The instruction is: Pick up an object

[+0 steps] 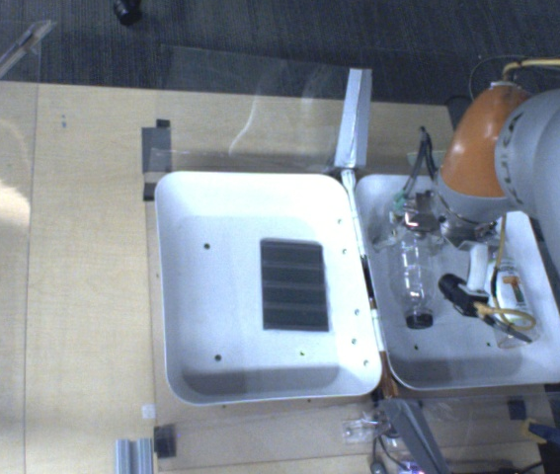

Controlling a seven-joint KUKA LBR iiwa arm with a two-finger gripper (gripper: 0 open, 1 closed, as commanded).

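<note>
Camera view: a clear, dark-capped tube (414, 279) lies in the right bin (546, 363), just on the near side of my fingers (413, 223); their opening I cannot tell. Likely light and slick; I'd grasp mid-body.

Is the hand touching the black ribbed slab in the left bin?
Apart. The camera view shows the hand over the right bin, the slab in the left bin.

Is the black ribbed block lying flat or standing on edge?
Flat. The block shows its whole ribbed face upward, resting on the floor of the bin.
</note>
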